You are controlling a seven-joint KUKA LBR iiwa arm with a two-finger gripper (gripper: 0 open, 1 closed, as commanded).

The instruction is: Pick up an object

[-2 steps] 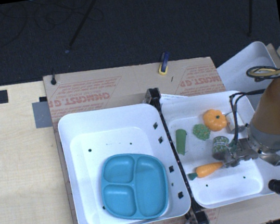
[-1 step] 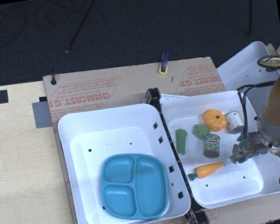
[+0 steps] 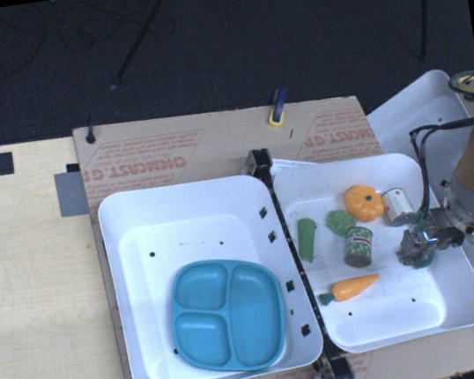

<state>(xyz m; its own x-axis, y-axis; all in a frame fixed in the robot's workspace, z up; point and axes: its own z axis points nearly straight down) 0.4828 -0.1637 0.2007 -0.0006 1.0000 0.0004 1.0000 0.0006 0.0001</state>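
Observation:
The right bin (image 3: 391, 316) holds a green cucumber (image 3: 306, 239), a broccoli piece (image 3: 341, 221), an orange pumpkin (image 3: 363, 202), a small dark can (image 3: 358, 246), a silver can (image 3: 395, 204) and a carrot (image 3: 352, 287). My gripper (image 3: 417, 246) hangs low over the right side of this bin, to the right of the dark can and just below the silver can. I see nothing held between its fingers.
The left bin (image 3: 130, 246) carries a blue divided plate (image 3: 227, 314). A black clip divider (image 3: 282, 239) runs between the bins. Cardboard (image 3: 213, 148) lies under both, with a blue and yellow clamp (image 3: 277, 108) at its back edge. Cables loop near the arm at right.

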